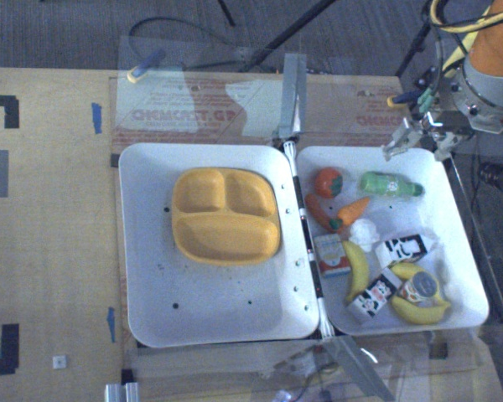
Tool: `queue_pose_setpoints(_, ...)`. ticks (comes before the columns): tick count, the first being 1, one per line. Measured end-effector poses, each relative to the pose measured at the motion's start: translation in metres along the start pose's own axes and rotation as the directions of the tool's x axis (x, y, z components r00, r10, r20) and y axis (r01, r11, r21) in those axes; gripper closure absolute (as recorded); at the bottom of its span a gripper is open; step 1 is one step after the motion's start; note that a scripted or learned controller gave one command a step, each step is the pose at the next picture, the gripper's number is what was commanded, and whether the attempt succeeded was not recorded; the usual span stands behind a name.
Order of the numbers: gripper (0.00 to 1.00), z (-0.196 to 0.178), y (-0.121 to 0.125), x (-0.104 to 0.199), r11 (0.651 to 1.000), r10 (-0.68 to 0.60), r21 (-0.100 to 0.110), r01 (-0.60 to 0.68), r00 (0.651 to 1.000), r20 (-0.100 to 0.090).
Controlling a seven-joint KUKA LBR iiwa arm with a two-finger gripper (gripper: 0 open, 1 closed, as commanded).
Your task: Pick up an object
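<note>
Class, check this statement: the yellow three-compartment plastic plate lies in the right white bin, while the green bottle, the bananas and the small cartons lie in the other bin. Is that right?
Not quite. The camera view shows the yellow three-compartment plastic plate in the left white bin, not the right. The green bottle, the bananas and the small cartons lie in the other bin, as stated.

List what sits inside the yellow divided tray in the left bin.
The yellow divided tray shows three bare compartments with nothing in them. It lies flat in the left bin, so whatever bin floor lies beneath it is covered.
</note>
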State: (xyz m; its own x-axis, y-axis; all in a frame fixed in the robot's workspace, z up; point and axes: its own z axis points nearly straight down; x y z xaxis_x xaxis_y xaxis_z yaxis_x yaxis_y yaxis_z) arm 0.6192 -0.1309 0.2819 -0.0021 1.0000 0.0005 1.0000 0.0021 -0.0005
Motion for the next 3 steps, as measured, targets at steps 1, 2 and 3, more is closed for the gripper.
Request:
queue_pose_setpoints(1,0.0,0.097,-0.013,0.041,0.999,0.042,0.0,-0.042,0.999,0.0)
queue_pose_setpoints(2,0.0,0.196,-0.001,0.038,0.974,-0.226,-0.004,0.226,0.974,0.002)
queue_pose_setpoints(3,1.0,0.183,0.002,0.038,0.975,-0.224,-0.012,0.224,0.975,0.003)
